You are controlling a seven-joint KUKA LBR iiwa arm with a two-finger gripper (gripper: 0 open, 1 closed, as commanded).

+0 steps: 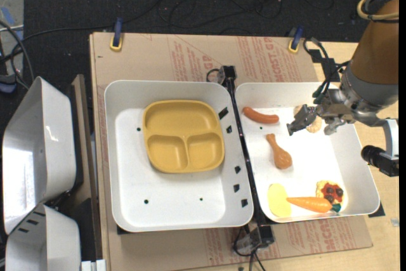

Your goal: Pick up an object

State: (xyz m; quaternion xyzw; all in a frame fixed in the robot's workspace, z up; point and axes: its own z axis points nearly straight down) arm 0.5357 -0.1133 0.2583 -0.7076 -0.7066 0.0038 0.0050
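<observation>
Shadow and dark metal blur the hand (312, 120), which hangs over the upper part of the right bin (355, 165); its two fingers point left and down, and I cannot tell whether they are spread or closed. Just at their tips a small pale object (314, 126) peeks out, mostly hidden, so its kind and whether it is touched are unclear. The arm (374, 60) is cut off at the right edge. Left of the hand lies a sausage (261, 115), below it a drumstick (279, 152), both apart from the fingers. Along the bin's lower wall sit a yellow disc (277, 198), a carrot (311, 204) touching that disc, and a small pizza slice (331, 191) beside the carrot's thick end. The left bin (127, 200) holds a yellow tray (184, 136) with three compartments. Both bins rest on a cardboard-covered surface (184, 54), held by two clamps at its far edge. Cables trail over the dark floor behind, and white tubs lean at the left.
</observation>
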